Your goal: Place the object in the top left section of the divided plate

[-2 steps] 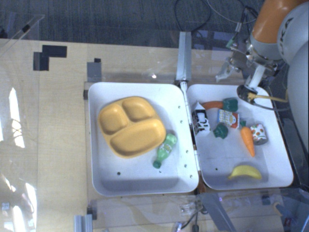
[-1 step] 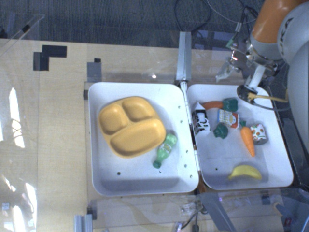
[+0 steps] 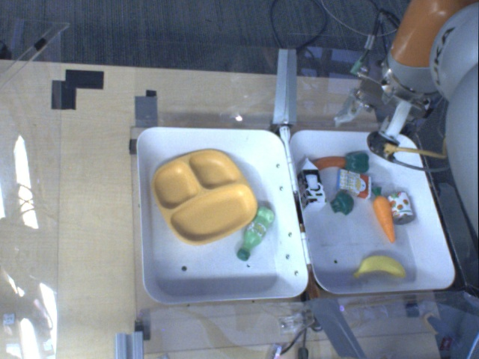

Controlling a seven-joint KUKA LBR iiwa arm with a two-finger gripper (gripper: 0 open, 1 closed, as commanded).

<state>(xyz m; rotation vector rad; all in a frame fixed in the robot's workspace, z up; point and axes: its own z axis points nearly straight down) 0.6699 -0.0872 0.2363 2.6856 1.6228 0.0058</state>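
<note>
Near edge of the right bin [image 3: 441, 275]: curved banana [image 3: 380, 267]. Green plastic bottle [image 3: 256, 232] lies beside the smooth yellow plate [image 3: 203, 194] in the left bin [image 3: 150, 275], well apart from the fingers [image 3: 374, 126]; can't tell if they're apart.

Surface [image 3: 75, 200]: pale wood, glossy, with bright window-like glare patches near its left edge.
Floor [image 3: 150, 13]: dark grey carpet, beyond the surface's far edge.
Black marks [image 3: 75, 87]: blocky shapes on the surface's far left part.
Metal post [image 3: 284, 88]: grey, upright at the surface's far middle.
Cables [image 3: 299, 21]: black loops on the floor right of the post.
</note>
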